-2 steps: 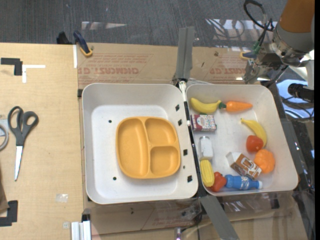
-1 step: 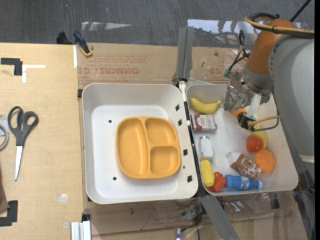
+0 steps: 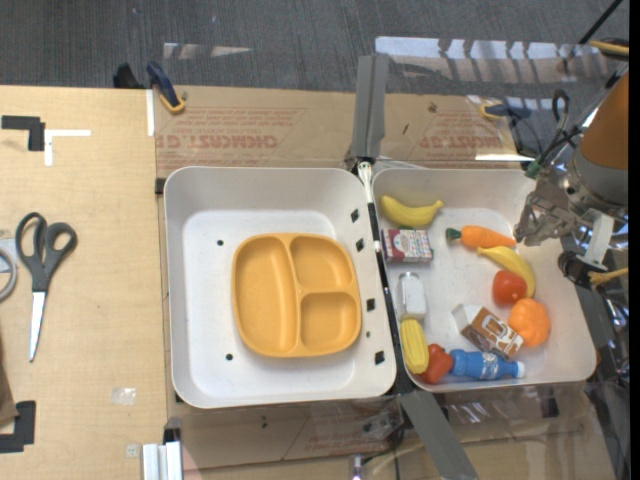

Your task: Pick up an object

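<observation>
I reach in over the right edge of the right bin (image 3: 590, 363), my gripper (image 3: 538, 230) pointing down just right of the carrot (image 3: 484, 236); I cannot tell how it is set. A banana (image 3: 511, 265) lies just below the carrot.

Dark grey carpet (image 3: 300, 8) beyond a pale wooden bench (image 3: 80, 268); scissors (image 3: 42, 268) lie at its left

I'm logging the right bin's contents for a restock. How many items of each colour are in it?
Yellow: 3, banana, banana, corn cob
Orange: 2, carrot, orange
Red: 2
Blue bottle: 1
White bottle: 1
Cartons: 2
Total: 11
</observation>
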Controlling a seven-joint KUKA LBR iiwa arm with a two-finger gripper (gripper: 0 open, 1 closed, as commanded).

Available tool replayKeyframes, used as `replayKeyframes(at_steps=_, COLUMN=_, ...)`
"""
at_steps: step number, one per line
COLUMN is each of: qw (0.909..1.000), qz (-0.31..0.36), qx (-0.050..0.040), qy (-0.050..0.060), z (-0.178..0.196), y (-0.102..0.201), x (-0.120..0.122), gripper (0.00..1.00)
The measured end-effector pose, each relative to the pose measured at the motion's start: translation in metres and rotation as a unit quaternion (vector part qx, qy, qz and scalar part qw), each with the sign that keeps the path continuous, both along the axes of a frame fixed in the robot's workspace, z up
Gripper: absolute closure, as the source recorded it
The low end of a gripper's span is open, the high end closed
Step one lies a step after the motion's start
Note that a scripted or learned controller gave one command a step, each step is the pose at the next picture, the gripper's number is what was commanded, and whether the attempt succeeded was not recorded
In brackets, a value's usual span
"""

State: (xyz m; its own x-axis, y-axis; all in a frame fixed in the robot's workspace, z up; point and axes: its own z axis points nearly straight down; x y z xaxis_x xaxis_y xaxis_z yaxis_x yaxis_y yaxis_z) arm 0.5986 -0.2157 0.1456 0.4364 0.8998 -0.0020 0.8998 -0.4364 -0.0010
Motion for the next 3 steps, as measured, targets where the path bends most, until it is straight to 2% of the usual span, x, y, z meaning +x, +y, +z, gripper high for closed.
replayKeyframes(at_steps=1, qw=1.0000, qz=0.001, qx=0.0003, qy=0.000, z=0.000, y=0.001, x=0.000, gripper=0.00)
replayKeyframes(at_steps=2, qw=0.9996, qz=-0.029, qx=0.0009, qy=0.001, z=-0.055, y=0.040, x=-0.056, gripper=0.00)
replayKeyframes(at_steps=3, qw=0.9995, qz=-0.031, qx=0.0010, qy=0.002, z=-0.046, y=0.039, x=-0.057, gripper=1.00)
